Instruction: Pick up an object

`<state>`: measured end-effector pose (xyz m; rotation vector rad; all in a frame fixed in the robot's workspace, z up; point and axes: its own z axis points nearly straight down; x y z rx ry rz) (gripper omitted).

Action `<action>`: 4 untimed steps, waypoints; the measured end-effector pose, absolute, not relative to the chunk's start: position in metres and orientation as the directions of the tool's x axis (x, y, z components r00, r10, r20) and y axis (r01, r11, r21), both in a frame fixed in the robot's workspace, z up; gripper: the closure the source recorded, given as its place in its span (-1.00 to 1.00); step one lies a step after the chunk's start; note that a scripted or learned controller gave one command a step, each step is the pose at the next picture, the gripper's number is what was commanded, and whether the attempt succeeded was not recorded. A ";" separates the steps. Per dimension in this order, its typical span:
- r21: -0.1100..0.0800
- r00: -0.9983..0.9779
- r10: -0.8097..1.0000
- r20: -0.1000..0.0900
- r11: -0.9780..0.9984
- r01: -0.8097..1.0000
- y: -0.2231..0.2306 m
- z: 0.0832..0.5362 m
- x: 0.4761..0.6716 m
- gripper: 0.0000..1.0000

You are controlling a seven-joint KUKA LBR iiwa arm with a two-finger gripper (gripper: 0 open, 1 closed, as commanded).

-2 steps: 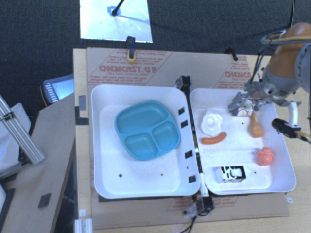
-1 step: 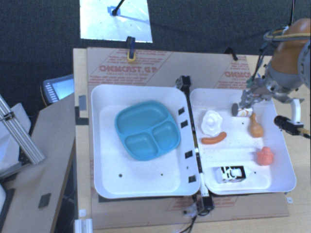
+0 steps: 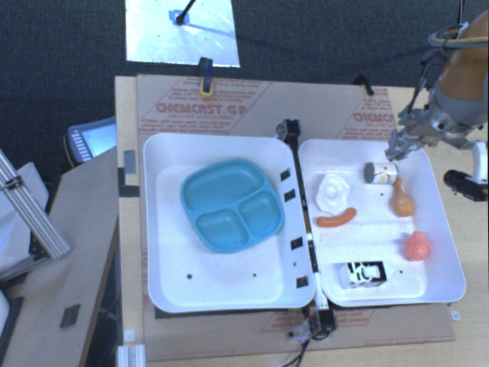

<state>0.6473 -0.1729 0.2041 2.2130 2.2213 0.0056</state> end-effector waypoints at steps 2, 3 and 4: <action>0.002 -0.008 1.000 0.001 0.008 1.000 -0.129 0.254 0.643 1.00; 0.000 -0.009 1.000 0.002 0.009 1.000 -0.080 0.240 0.628 1.00; 0.001 -0.010 1.000 0.003 0.010 1.000 -0.024 0.246 0.617 1.00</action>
